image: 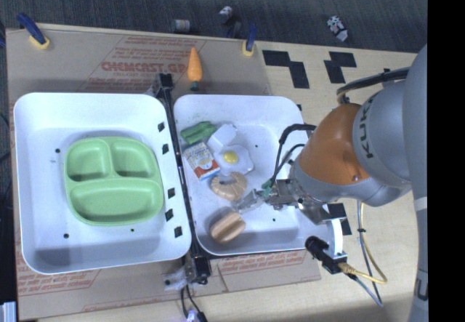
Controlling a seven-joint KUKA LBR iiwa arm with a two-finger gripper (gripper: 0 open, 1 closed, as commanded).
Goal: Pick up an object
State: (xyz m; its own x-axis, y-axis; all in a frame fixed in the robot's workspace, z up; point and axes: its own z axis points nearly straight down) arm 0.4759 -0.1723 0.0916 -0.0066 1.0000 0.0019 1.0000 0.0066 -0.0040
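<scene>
The gripper (256, 199) hangs low in the right bin (287, 111) — its grip state cannot be told. Just beside it a bread roll (227, 227) lies near the front wall, long axis left-to-right, slightly tilted.

Even overhead light is falling across the worktop (131, 59), washing the white bins (36, 168) pale (edges slightly blown out); soft shadows are pooling under the arm (341, 153), and fine detail is blurring.
</scene>
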